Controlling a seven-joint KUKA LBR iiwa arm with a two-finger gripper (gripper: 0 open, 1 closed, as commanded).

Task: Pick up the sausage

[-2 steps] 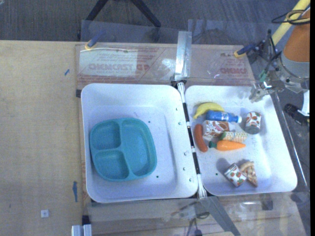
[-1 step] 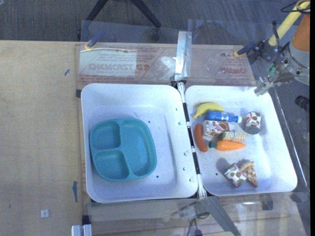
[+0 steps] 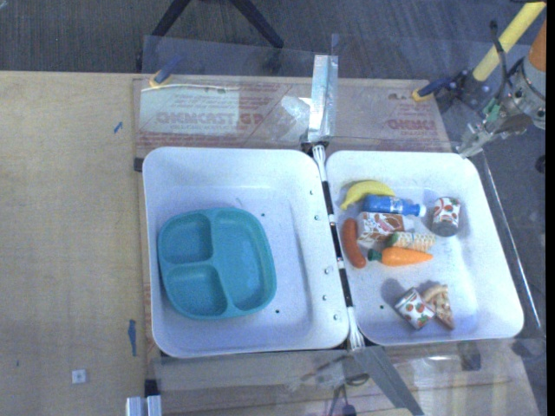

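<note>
Two white bins are seen side by side on the desk [image 3: 61, 232]. The left bin [image 3: 173, 167] holds a teal tray [image 3: 217, 263]. In the right bin [image 3: 490, 315], the sausage [image 3: 351, 243] lies upright along the left wall, just beside a carton [image 3: 381, 226] and a carrot [image 3: 406, 256], with a banana [image 3: 366, 191] above. The pincer [image 3: 486, 133] is found at the upper right of the frame, outside the bins; whether it is spread cannot be told.
</note>
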